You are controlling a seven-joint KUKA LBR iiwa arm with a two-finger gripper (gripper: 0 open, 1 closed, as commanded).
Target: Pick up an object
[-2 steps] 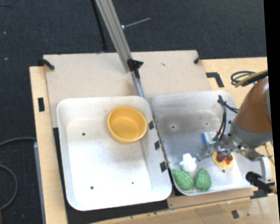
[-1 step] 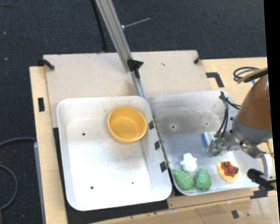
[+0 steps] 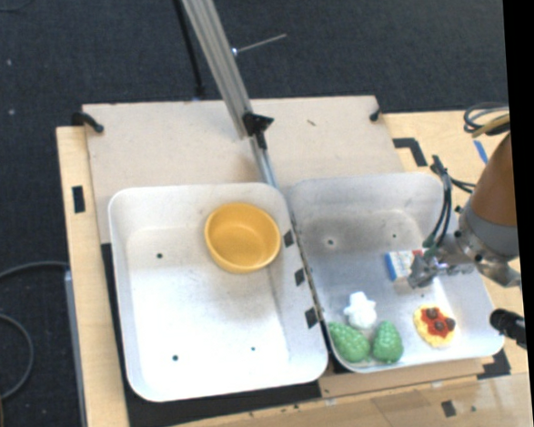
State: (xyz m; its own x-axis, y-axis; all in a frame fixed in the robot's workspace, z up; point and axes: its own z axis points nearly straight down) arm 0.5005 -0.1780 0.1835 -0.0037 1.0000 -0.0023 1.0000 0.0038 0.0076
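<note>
Altogether: one yellow bowl [image 3: 242, 236]; two green toys [image 3: 367, 342]; hand [image 3: 423, 271] near blue-white item [image 3: 397, 263], grip unclear.

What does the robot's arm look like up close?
The arm comes in from the right side. It has a big rounded orange-brown part, with a grey ring under it. Dark cables, some greenish, loop down along its side. At the end is a small grey metal gripper, blocky and a bit shiny. It is too blurry to make out any markings.
</note>
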